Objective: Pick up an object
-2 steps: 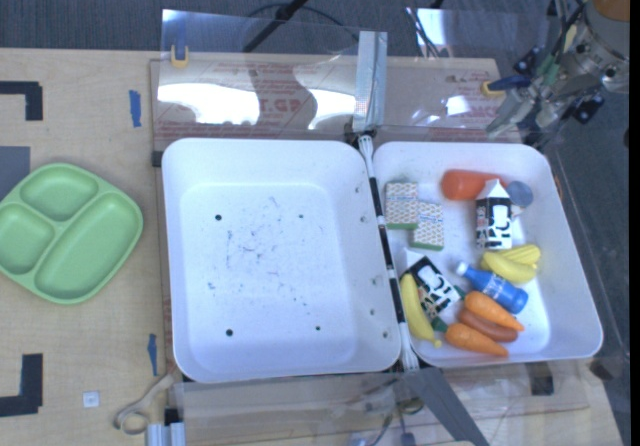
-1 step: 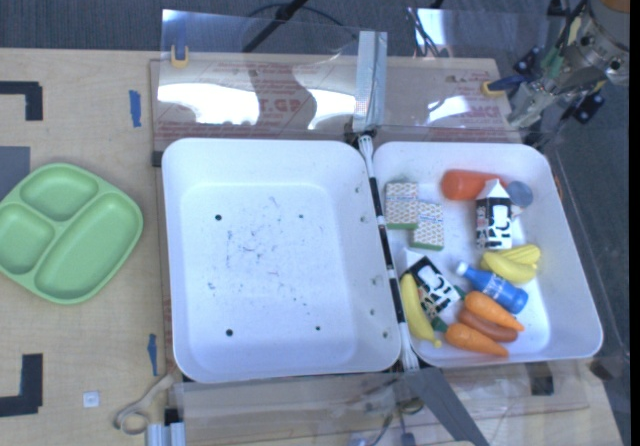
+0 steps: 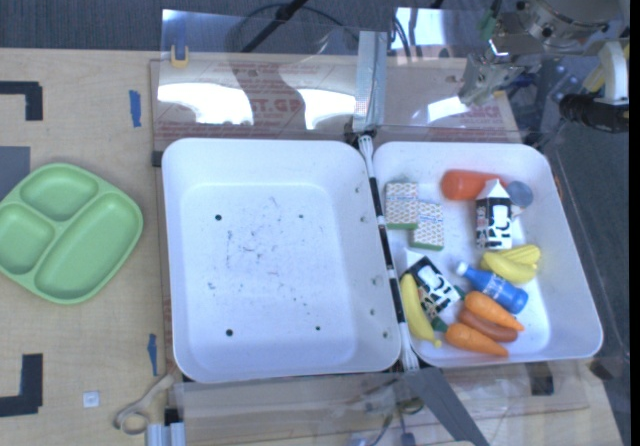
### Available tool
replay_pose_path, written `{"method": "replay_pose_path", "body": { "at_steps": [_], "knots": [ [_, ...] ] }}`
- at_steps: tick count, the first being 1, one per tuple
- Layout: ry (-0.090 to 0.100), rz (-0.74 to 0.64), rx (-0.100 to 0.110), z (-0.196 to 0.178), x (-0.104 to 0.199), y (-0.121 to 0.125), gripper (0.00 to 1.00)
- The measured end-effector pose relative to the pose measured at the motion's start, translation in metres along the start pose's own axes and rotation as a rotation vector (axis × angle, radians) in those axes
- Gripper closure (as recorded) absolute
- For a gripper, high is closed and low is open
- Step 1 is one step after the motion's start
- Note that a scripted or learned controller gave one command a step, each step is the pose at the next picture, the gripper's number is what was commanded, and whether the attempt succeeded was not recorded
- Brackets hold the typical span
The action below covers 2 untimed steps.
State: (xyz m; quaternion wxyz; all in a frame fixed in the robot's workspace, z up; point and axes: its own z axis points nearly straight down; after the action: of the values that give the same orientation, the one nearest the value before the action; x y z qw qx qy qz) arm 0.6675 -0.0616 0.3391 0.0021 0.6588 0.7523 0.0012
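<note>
My gripper hangs above the far edge of the right bin, high over its back wall and apart from everything in it. The bin holds several small items: an orange-red piece, an upright black-and-white carton, a yellow banana, a blue bottle, two carrots, a second black-and-white carton lying by another banana, and two patterned boxes.
The left bin sits beside the right one, with a metal divider behind their shared wall. A green compartment plate lies on the bench at far left. Cables and tripod legs cross the floor behind.
</note>
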Motion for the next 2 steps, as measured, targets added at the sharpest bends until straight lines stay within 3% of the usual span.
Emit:
{"method": "replay_pose_path", "body": {
  "at_steps": [1,2],
  "knots": [
    [0.0,0.484,0.003,-0.065,0.071,0.009,1.0],
    [0.0,0.769,0.003,-0.061,0.09,0.012,1.0]
  ]
}}
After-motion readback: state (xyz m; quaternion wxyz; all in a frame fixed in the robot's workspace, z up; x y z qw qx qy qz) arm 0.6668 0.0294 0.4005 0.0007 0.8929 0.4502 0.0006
